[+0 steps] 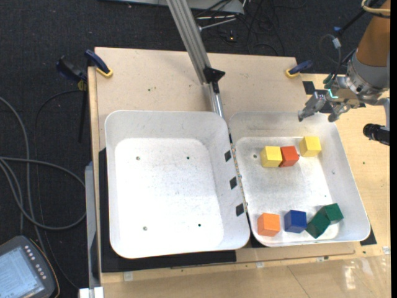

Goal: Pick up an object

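**No block lifted yet as arm hangs over the bin's far corner**

Nearest the camera, an orange block (268, 223), a blue block (296, 221) and two green blocks (325, 220) line the near edge of the right bin (347, 185). Farther in sit a yellow block (271, 156) touching a red block (289, 156), with a second yellow block (310, 144) just beside. The left bin (118, 166) shares the counter (155, 85). Beyond, the gripper (321, 109) hovers, fingers apart and holding nothing; the pick appears wholly undone.
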Motion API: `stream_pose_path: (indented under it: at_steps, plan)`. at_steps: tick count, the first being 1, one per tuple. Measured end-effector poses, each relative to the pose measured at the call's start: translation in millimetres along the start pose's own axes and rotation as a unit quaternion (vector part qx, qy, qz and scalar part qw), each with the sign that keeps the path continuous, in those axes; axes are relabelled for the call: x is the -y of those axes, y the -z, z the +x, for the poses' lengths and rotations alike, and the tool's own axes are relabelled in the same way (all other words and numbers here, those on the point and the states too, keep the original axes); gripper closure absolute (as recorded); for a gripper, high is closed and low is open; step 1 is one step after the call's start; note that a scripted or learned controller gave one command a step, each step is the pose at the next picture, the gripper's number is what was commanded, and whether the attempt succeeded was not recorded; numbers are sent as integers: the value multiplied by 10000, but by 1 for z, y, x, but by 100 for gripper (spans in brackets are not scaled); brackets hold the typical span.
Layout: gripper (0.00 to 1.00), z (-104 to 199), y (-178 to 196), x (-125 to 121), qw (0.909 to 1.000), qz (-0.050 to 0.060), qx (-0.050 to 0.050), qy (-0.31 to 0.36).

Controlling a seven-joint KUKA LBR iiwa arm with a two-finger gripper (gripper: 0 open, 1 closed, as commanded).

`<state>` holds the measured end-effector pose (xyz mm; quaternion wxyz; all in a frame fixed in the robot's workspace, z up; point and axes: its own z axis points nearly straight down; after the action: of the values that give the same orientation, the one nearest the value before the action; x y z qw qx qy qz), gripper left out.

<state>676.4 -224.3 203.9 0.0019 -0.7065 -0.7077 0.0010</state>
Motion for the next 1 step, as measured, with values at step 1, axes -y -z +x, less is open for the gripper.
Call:
stream_pose_path:
  at_steps: [1]
  plan:
    - [0, 0, 3, -1, 10000, -14, 10, 9]
